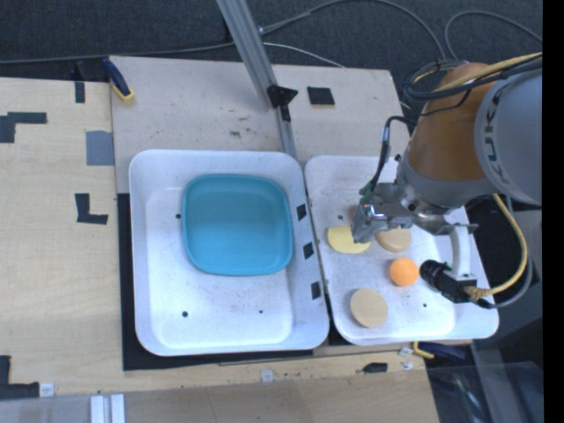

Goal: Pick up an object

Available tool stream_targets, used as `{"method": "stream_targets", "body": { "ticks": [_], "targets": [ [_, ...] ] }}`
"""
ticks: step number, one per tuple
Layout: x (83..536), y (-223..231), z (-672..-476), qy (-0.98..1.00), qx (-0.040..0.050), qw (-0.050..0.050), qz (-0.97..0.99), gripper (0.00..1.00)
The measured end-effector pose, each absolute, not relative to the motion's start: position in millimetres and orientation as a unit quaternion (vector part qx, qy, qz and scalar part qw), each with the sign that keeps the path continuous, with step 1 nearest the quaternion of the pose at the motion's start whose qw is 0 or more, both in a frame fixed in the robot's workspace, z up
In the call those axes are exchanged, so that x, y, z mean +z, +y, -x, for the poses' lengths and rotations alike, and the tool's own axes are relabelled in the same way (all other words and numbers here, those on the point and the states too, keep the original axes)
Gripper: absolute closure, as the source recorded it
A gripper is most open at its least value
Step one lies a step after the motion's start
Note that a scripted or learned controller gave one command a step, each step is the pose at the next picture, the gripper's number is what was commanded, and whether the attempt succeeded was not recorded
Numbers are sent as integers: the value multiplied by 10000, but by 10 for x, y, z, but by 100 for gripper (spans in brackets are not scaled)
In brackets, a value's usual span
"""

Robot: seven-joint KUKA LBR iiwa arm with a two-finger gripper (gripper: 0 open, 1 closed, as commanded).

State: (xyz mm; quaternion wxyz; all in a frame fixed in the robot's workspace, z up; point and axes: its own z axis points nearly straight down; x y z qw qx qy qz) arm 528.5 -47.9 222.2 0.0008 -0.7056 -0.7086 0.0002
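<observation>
The gripper [368, 227] is hovering over the yellow disc [345, 240] in the right bin [339, 176]; I cannot tell its opening; an orange ball [404, 272] is sitting nearby.

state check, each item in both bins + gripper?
blue plate: flat, upright, in left bin
yellow piece: flat in right bin, gripper right over its edge
tan disc: flat, apart from others
orange ball: resting, free
tan piece: partly under the wrist

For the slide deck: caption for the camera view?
KUKA end effector down over yellow piece in right bin; blue plate in left bin.
</observation>
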Motion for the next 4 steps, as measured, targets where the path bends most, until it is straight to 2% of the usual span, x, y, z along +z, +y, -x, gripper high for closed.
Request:
{"method": "stream_targets", "body": {
  "ticks": [2, 3, 4],
  "targets": [
    [2090, 497, -5072, -7087, 2, 8, 7055, 100],
    [2237, 968, -5081, -7087, -3, 4, 7055, 100],
    [2232, 947, -5081, -7073, 5, 3, 7069, 0]
  ]
}}
